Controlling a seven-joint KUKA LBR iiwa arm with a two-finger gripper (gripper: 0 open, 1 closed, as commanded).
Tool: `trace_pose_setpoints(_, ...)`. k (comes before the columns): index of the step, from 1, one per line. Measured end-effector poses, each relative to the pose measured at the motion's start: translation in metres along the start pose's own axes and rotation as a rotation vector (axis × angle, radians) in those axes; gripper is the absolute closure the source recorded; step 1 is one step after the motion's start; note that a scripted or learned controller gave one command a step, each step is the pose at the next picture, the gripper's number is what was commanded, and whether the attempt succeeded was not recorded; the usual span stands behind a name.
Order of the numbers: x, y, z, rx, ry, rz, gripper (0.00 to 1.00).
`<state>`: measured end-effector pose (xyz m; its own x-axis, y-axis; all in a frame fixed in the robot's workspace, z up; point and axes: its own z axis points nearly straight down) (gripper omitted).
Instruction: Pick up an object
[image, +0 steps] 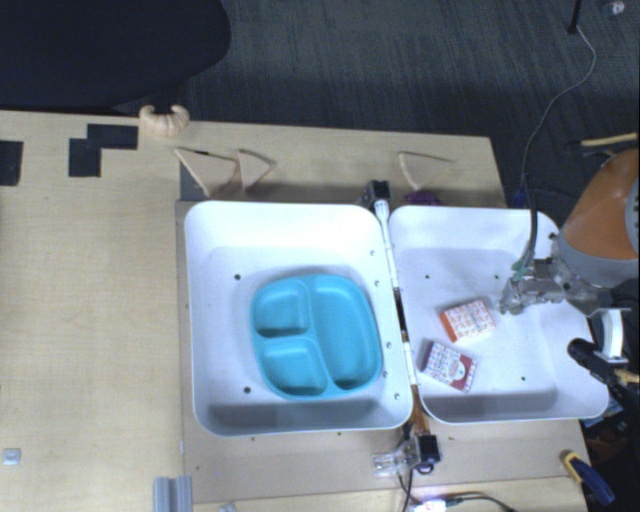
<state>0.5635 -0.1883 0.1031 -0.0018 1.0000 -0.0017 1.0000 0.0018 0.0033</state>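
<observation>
In the right bin (440, 240) lie two small packets: an orange-and-white checked one (468, 320) near the middle, and a dark red-and-white one (449, 364) just below it toward the front. My gripper (516, 295) hangs over the right part of this bin, a short way right of the orange packet and apart from it. Nothing shows between its tips. A blue divided plate (316, 334) with three compartments lies in the left bin (215, 250).
The wooden bench (90, 330) stretches out left of the bins. A ridge (393, 290) separates the two bins. The arm's orange band (603, 215) sits over the right bin's right edge. Cables and a clip (415, 455) lie at the front.
</observation>
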Motion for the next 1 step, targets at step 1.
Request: trace_pose_setpoints(1, 0.0009, 0.0003, 0.0001, 0.000, 0.001, -0.001, 0.00)
